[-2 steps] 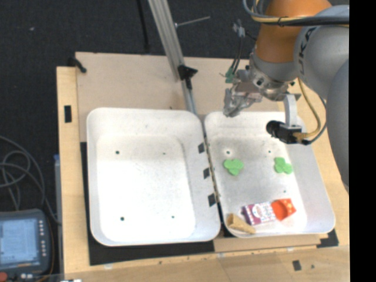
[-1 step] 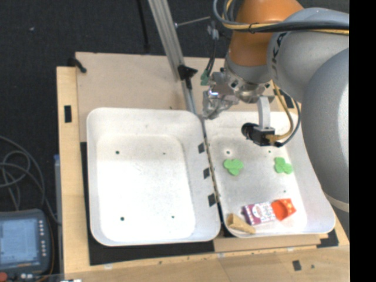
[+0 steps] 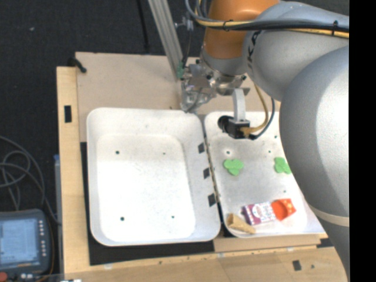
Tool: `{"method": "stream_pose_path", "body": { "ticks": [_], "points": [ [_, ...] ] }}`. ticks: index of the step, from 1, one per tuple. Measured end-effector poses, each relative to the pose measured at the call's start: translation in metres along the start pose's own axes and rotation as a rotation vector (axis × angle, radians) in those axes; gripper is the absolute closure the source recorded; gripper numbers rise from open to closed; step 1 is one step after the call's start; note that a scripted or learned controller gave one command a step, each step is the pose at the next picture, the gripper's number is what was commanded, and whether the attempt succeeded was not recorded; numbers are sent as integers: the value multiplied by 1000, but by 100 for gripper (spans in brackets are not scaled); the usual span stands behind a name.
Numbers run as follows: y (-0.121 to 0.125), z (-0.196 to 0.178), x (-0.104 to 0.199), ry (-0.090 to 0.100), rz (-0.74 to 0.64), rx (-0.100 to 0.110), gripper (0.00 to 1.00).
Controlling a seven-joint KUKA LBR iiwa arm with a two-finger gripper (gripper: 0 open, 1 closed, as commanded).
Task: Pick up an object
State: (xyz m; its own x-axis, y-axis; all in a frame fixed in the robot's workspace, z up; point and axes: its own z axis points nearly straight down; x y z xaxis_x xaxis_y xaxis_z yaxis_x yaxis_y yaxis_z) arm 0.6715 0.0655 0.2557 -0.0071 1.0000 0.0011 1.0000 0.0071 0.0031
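In the right bin lie two small green pieces, one near its middle and one by its right side. At its front lie a purple and white carton, a red-orange object touching the carton, and a tan piece. My gripper hangs at the back edge of the bins, over the rim where the two bins meet, well behind all these objects. Nothing shows in its grasp. The wrist's metal body and a black fitting cover the back of the right bin.
The left bin stands beside the right one, with black clips along the divide. An aluminium post rises slanted behind the bins, close to the wrist. The big grey arm covers the right side. A pendant lies off the bench at bottom left.
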Motion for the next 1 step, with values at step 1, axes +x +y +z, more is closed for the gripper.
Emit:
{"method": "stream_pose_path", "body": {
  "ticks": [1],
  "points": [
    [-1,1,-4,-3,4,2,0]
  ]
}}
